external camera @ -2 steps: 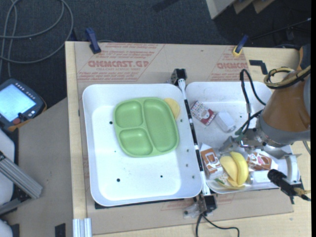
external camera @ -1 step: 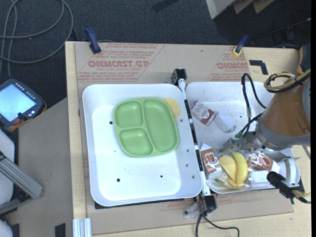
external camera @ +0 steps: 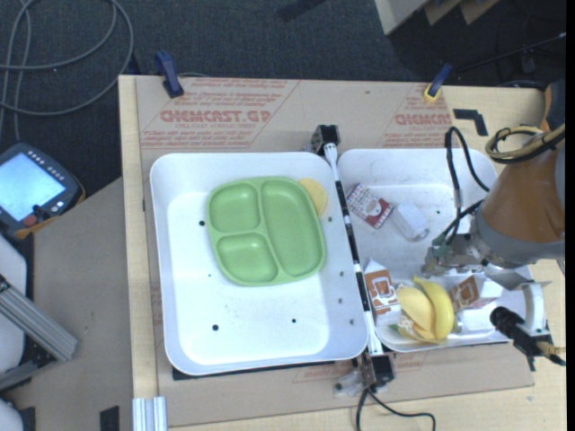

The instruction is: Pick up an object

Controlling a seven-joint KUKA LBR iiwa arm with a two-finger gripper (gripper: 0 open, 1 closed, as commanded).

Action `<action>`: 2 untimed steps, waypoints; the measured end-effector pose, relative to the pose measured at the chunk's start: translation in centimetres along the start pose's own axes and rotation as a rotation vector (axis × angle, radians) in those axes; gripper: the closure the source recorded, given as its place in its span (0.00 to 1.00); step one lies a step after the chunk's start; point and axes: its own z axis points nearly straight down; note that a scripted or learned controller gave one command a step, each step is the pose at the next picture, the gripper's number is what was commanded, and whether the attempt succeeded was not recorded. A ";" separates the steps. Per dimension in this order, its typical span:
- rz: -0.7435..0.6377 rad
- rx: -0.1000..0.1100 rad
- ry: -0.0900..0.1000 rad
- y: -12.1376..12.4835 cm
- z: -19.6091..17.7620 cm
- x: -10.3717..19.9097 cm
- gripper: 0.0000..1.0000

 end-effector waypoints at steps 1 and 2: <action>-0.001 0.001 0.000 0.0 0.0 0.0 0.00; 0.001 0.028 0.009 10.2 -4.9 -5.3 0.00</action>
